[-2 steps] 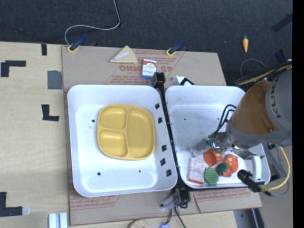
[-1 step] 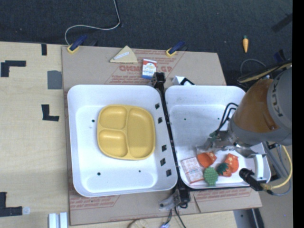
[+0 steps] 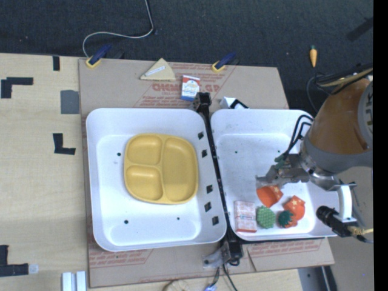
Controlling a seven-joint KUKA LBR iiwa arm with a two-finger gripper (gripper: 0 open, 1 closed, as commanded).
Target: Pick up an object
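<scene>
The end effector [image 3: 271, 180] hangs in the right bin [image 3: 242, 126], directly above an orange piece [image 3: 269, 194]; whether its fingers are apart or together, I cannot tell. The piece lies just toward the bin's near wall, beside a green toy [image 3: 265, 217]

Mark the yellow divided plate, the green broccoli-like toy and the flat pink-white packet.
Yellow divided plastic plate [image 3: 161, 168]: camera view, centre ridge.
Green broccoli-like toy [image 3: 265, 217]: camera view, bumpy top.
Flat pink-white packet [image 3: 245, 216]: camera view, middle of face.
</scene>
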